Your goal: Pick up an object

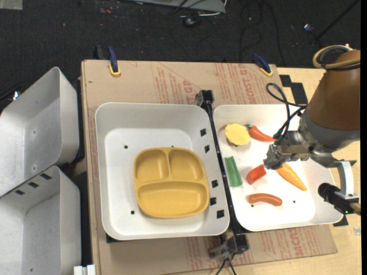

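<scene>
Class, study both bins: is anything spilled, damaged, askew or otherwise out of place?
Nothing stands out. The yellow divided tray lies flat in the left bin. The toy foods lie loose inside the right bin, none over its rim. The gripper hangs low among them, beside the red piece and the orange carrot.

a brown board bench carried two shallow white bins side by side, left bin touching right bin

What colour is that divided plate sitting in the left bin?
Mustard yellow. The divided plate shows plainly in the camera view.
</scene>
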`<state>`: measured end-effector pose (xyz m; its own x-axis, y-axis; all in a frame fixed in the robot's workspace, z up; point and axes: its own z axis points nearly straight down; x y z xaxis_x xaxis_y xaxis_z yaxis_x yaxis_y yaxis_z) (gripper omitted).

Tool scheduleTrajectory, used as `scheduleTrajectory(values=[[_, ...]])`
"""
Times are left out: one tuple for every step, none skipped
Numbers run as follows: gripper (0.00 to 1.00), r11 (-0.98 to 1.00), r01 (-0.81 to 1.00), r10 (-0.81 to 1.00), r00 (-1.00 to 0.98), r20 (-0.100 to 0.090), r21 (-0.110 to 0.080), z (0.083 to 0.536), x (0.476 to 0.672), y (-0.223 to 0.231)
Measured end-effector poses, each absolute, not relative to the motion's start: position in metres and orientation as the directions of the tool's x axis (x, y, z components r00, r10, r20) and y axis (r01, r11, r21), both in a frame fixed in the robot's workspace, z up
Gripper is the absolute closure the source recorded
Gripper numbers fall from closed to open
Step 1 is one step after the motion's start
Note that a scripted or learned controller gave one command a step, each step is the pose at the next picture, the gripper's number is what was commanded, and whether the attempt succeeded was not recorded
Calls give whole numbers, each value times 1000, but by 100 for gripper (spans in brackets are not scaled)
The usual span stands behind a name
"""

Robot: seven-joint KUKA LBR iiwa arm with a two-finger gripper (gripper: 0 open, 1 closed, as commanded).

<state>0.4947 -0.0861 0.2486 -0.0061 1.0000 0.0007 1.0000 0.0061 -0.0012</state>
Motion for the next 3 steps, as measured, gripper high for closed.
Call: scheduleTrajectory(values=[[100, 6, 1000, 1000, -6, 0, 1, 251, 506, -42], [100, 6, 1000, 1000, -6, 1, -3, 237, 510, 5], [100, 5, 1000, 1000, -5, 0, -1, 226, 519, 53]])
